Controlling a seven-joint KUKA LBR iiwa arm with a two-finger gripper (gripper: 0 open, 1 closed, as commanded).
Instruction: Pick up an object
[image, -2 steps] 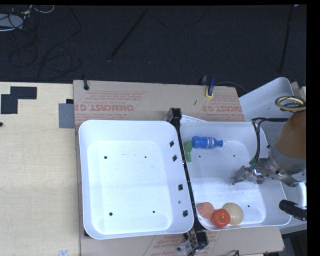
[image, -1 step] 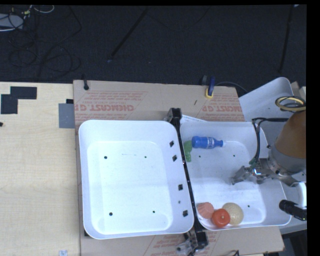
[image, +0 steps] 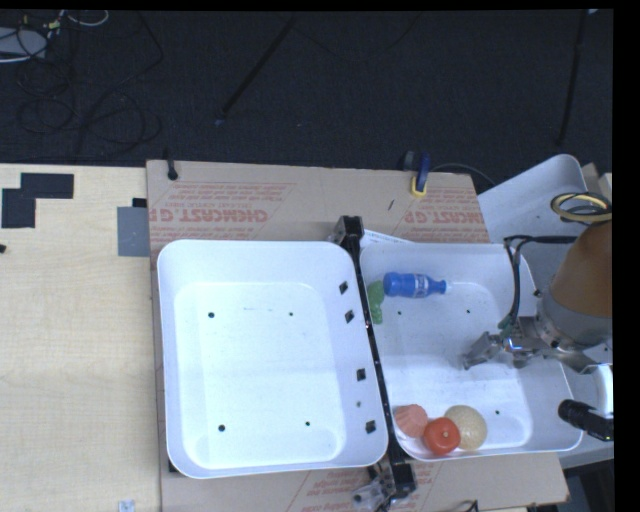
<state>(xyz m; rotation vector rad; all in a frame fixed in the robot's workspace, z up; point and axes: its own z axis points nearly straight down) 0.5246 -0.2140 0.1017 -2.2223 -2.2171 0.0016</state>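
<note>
The grey metal gripper (image: 478, 356) hangs over the middle of the right white plastic bin (image: 505, 268); whether its fingers are open or closed cannot be told. A blue plastic bottle (image: 412, 286) lies at the far side beside a green item (image: 375, 301). A red ball (image: 441, 435), a cream ball (image: 467, 425) and a pink piece (image: 410, 417) cluster in the near corner.
</note>
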